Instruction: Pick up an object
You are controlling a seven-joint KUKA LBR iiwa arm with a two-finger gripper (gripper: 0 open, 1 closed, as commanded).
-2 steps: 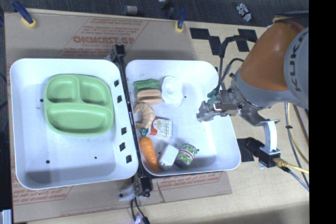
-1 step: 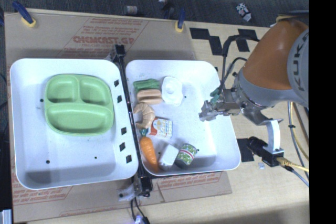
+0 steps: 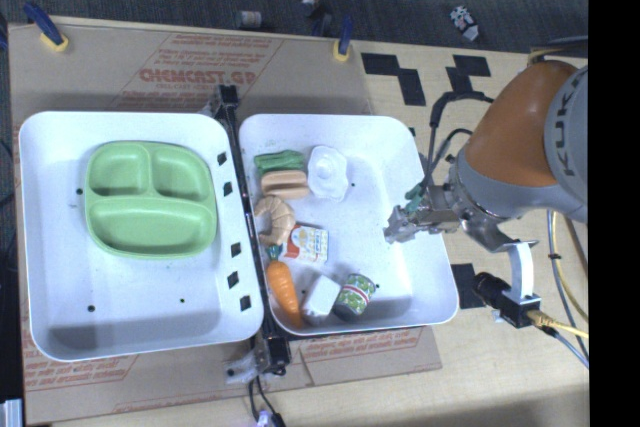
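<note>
The right bin (image 3: 390, 150) holds several small items along its left side: a green item (image 3: 279, 160), a hot dog bun (image 3: 285, 183), a white cup-like object (image 3: 328, 172), a tan pastry (image 3: 273, 218), a small juice carton (image 3: 308, 242), an orange carrot (image 3: 283, 288), a white block (image 3: 321, 296) and a green-labelled can (image 3: 354, 295). My gripper (image 3: 400, 225) hovers over the right part of this bin, right of the carton, with nothing visible between its fingers.
The left bin (image 3: 50, 245) carries a green divided plate (image 3: 151, 198). A black divider (image 3: 240, 215) runs between the bins. The grey and orange arm (image 3: 525, 150) comes in from the right, with cables (image 3: 560, 315) trailing below it.
</note>
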